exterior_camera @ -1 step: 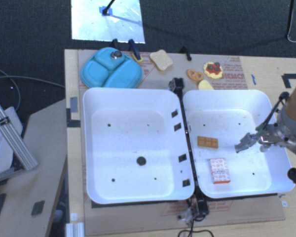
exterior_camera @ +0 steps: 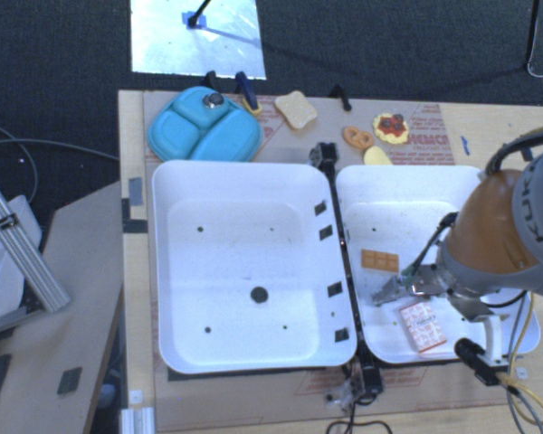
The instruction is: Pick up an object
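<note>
- You see the gripper (exterior_camera: 391, 290) low in the right bin (exterior_camera: 394, 193), reaching in from the right side under the arm's orange band (exterior_camera: 489, 229).
- The jaws I cannot tell: the tip is small and grey against the white floor, so please do not assume that it holds anything.
- Two things are near to it: the brown cracker (exterior_camera: 379, 260) lies just above the tip, apart from it, and the red-patterned card (exterior_camera: 422, 325) lies just beside it, toward the near wall.
- In my judgement the cracker is the better target, because it lies free and flat.
- Both things are thin, so you should come down straight and close at the floor level.
- The left bin (exterior_camera: 176, 242) has only a small dark disc (exterior_camera: 259, 294); leave it.
</note>
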You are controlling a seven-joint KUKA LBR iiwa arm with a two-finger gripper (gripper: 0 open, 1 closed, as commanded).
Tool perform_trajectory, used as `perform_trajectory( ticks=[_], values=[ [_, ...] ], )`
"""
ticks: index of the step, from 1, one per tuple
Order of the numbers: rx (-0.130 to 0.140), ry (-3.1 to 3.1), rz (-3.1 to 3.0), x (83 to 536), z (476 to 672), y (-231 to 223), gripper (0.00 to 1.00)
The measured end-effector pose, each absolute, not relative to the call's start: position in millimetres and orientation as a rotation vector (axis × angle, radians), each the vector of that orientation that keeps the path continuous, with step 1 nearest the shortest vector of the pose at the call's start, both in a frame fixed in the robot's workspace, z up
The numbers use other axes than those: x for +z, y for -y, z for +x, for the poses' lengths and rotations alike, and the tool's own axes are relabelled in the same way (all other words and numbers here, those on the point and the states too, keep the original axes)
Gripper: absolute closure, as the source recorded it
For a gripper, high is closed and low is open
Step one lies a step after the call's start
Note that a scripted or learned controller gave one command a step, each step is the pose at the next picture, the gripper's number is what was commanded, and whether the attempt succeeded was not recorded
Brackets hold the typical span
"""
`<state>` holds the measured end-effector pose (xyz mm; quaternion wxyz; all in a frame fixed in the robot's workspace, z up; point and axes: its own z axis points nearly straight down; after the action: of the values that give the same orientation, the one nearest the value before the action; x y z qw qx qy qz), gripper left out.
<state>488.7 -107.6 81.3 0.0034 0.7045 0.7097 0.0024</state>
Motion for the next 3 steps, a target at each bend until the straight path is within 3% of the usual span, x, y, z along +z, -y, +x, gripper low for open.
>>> perform_trajectory(
  ticks=[1, 2, 3],
  values=[
    [0.014, -2.219, 2.212, 97.8, 490.4, 109.0, 1.00],
    [0.011, -2.229, 2.205, 188.9, 500.7, 28.5, 1.00],
    [0.015, -2.224, 2.206, 284.0, 507.8, 10.8, 1.00]
  ],
)
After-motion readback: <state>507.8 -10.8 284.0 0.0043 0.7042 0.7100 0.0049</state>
